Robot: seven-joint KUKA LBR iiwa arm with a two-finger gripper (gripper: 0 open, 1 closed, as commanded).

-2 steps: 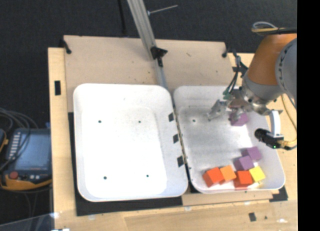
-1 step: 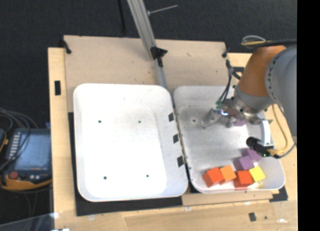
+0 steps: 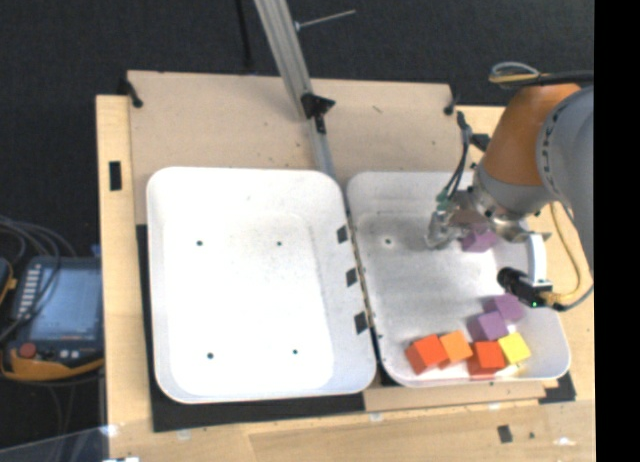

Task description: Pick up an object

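While the arm [image 3: 530, 145] is reaching in from the right, its gripper [image 3: 443, 230] is hanging over the right bin [image 3: 400, 280], with a purple block [image 3: 478, 240] sitting just beside it; grip state, cannot tell. More blocks, orange [image 3: 428, 352], red [image 3: 488, 355], yellow [image 3: 514, 348] and purple [image 3: 490, 325], are clustering at the bin's near right corner

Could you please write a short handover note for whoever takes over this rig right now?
Gripper: low over the right bin, in its upper half; whether it is open or shut cannot be told from this view.
A purple block sits right beside the wrist; whether it is held is unclear.
Other blocks cluster in the right bin's lower right corner: orange, red-orange, yellow, purple.
Done: no pick is confirmed.
Left: verify a grasp, otherwise retry.
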